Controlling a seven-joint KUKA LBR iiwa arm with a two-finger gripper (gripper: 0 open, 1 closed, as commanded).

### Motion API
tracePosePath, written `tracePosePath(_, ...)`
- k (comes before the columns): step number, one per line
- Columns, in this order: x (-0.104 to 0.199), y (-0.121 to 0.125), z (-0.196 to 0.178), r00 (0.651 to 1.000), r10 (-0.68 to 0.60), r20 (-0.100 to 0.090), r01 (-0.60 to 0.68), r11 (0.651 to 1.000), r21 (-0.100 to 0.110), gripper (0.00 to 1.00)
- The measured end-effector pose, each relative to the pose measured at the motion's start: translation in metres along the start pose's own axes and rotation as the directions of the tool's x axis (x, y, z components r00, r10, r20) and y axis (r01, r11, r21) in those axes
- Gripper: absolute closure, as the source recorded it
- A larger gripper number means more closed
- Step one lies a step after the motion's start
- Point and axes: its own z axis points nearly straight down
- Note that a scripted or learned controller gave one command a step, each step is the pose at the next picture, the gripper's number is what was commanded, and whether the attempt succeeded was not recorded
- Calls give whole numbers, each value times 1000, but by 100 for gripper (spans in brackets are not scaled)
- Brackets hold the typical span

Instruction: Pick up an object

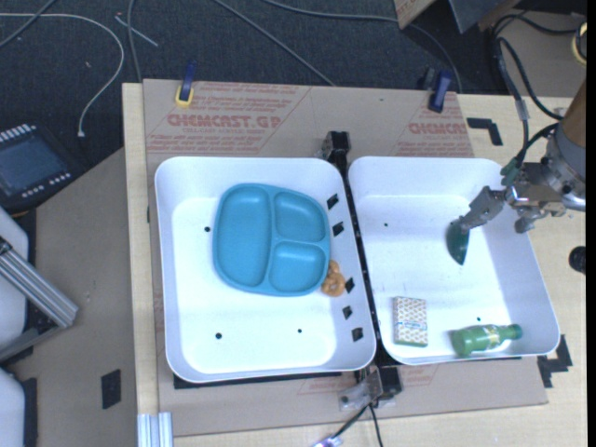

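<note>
Claw (pixel 463 234) over right bin (pixel 521 250), pinching teal object (pixel 458 245); green bottle (pixel 485 339) near front wall.

Blue clamps (pixel 186 88) at bench rear — cables (pixel 93 26), small screen (pixel 28 161) on L

A small dark teal object (pixel 457 243) hangs over the right bin (pixel 410 203), pinched at its top between the fingers of the gripper (pixel 465 223) — its shape is too small to make out. Near that bin's front edge lies a green bottle (pixel 484 338) on its side, cap pointing right. Just left of it rests a small patterned box (pixel 410 320) — flat, pale with speckled print, close to the bottle but apart.
</note>
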Motion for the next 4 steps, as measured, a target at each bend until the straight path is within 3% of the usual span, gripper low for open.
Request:
tracePosePath(1,0,2,-6,1000,-3,2,3,1000,-11,0)
tracePosePath(3,-1,11,102,1000,-3,0,3,1000,-6,0)
tracePosePath(4,-3,4,148,1000,-2,0,2,1000,-6,0)
